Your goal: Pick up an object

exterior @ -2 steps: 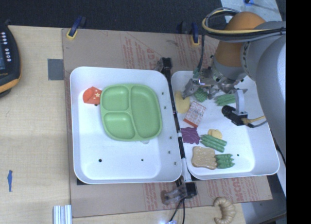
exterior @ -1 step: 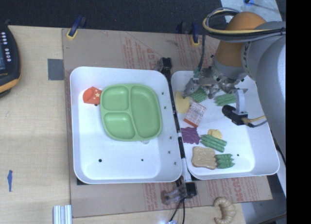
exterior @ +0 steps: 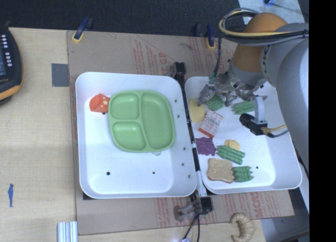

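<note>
**Observer:** Where does the pick stand?

**Operator:** Not done, as far as I can judge. I have the arm (exterior: 262,41) reaching in from the right, and the gripper (exterior: 226,95) is low over the far end of the right bin (exterior: 286,175). A green piece (exterior: 214,103) lies right under it, and a second green piece (exterior: 243,106) just beside it to the right. I see nothing lifted clear of the bin.

**Observer:** Are the jaws open or closed?

**Operator:** I cannot tell. The wrist and its metal hardware sit on top of them from this angle, so the tips are lost in clutter. Whether they touch the green piece is also beyond me.

**Observer:** What else is there to take?

**Operator:** Plenty, all in the right bin: a yellow piece (exterior: 197,112), a pink-and-white packet (exterior: 210,123), a purple piece (exterior: 205,145), green beans (exterior: 231,154) and a toast slice (exterior: 219,170) near the front. The left bin (exterior: 94,178) holds a green divided plate (exterior: 142,121) and a red piece (exterior: 99,103) touching its far-left edge.

**Observer:** Anything more you can't make out?

**Operator:** The arm's body covers the right bin's far-right corner. A black part with a cable (exterior: 255,125) hangs off the wrist; I can't say what it is. So the grasp and lift are, I reckon, yet to be proven.
</note>
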Robot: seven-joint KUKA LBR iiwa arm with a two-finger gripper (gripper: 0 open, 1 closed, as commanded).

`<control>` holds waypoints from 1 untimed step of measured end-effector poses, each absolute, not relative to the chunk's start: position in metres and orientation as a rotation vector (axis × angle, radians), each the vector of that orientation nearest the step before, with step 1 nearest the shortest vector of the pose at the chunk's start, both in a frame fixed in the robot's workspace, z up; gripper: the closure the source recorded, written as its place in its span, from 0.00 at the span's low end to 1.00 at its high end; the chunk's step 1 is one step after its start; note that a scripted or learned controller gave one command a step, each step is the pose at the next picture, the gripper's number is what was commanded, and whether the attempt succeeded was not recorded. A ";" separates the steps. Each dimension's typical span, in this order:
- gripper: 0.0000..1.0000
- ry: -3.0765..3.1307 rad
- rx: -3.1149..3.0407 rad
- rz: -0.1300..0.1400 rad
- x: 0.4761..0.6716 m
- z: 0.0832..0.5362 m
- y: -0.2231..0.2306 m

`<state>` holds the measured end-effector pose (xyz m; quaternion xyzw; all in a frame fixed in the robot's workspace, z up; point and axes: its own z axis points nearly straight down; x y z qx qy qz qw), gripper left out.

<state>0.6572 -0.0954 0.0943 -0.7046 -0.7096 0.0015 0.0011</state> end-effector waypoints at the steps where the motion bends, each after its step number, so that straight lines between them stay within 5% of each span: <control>1: 0.00 -2.228 -2.212 0.005 0.657 0.094 -0.095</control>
